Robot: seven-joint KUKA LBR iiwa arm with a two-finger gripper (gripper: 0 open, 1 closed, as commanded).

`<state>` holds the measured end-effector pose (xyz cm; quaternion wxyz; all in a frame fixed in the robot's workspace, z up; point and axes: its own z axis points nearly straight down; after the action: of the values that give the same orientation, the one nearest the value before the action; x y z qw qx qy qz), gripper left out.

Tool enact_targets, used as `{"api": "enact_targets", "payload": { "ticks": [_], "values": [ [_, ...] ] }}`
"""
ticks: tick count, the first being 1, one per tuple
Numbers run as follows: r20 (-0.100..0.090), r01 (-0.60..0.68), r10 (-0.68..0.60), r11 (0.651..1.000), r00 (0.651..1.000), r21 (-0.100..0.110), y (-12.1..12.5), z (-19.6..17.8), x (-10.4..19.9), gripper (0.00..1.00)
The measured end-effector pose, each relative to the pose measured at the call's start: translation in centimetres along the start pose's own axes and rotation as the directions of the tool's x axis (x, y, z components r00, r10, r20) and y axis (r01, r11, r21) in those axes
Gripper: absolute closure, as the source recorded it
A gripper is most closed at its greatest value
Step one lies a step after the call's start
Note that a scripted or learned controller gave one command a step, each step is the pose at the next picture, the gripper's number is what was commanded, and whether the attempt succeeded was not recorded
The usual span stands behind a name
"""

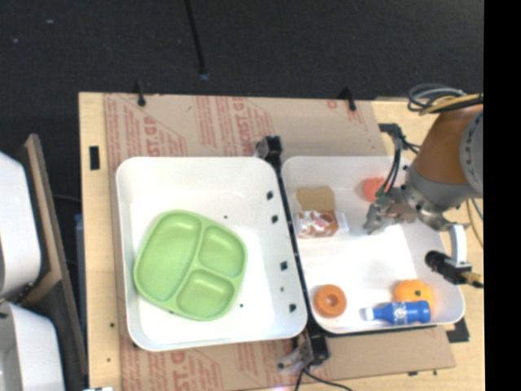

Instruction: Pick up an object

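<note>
So the arm (pixel 444 157) comes in from the right and hangs over the right bin (pixel 358 279), orange band up top, grey wrist below. The gripper (pixel 377 218) sits low over the far part of that bin, just right of the packet (pixel 317 223). Honestly can't tell how wide it is; the tips are a dark blur against the white floor, and I see nothing between them, so I wouldn't call anything grabbed.

Using the packet as the reference point:
- It's a clear wrapper with reddish stuff inside, lying against the bin's left wall.
- A tan block (pixel 315 198) touches it on the far side.
- A red thing (pixel 372 188) is off to the right and a bit farther back, partly hidden by the gripper's cables.
- An orange ring (pixel 330 300) lies well to the near side, close to the front wall.
- A blue bottle (pixel 399 313) with a white cap lies on its side further right of the ring, along the front wall.
- An orange ball (pixel 411 290) touches the bottle on its far side.

The left bin (pixel 163 182) holds a green tray (pixel 190 265) with three compartments, well left of the packet, lying flat.
</note>
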<state>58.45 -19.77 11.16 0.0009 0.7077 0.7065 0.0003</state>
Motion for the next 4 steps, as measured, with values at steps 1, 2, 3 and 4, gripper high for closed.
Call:
{"api": "enact_targets", "payload": {
  "ticks": [1, 2, 3, 4],
  "values": [
    [0.0, 0.002, -0.002, 1.0, 1.0, -0.003, 0.1, -5.3, 1.0, 1.0],
    [0.0, 0.002, -0.002, 1.0, 1.0, -0.004, -0.2, -10.9, 1.8, 1.0],
    [0.0, 0.002, -0.002, 1.0, 1.0, -0.003, -0.1, -15.1, 1.7, 1.0],
    [-0.002, 0.005, -0.005, 1.0, 1.0, 0.0, 0.3, -15.8, 6.9, 1.0]
  ]
}}
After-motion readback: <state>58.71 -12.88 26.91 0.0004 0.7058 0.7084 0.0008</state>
